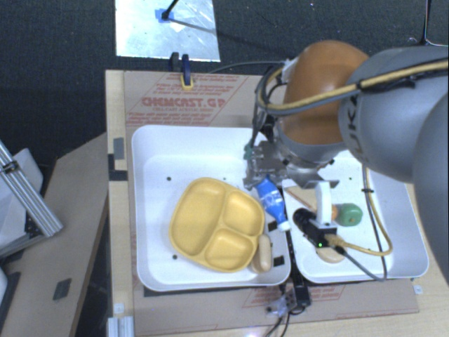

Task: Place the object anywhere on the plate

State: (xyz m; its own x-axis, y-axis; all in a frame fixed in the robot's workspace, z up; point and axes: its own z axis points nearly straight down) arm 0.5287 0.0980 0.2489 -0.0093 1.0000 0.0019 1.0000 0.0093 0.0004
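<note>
Care here means carrying the blue tube, pinched in the gripper just off the plate's two o'clock rim, toward eight o'clock before letting go.

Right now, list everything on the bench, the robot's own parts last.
plate: one, yellow, three compartments, in the left bin
blue tube: one, blue with a white cap, slanting down over the strip between the bins, its top at the claw
tan oval piece: one, beside the plate's lower right edge
green piece: one, in the right bin
bins: two, white, side by side
clip: one, blue and yellow, on the board's far edge
arm: one, grey with an orange band
claw: one, above the tube's top
</note>
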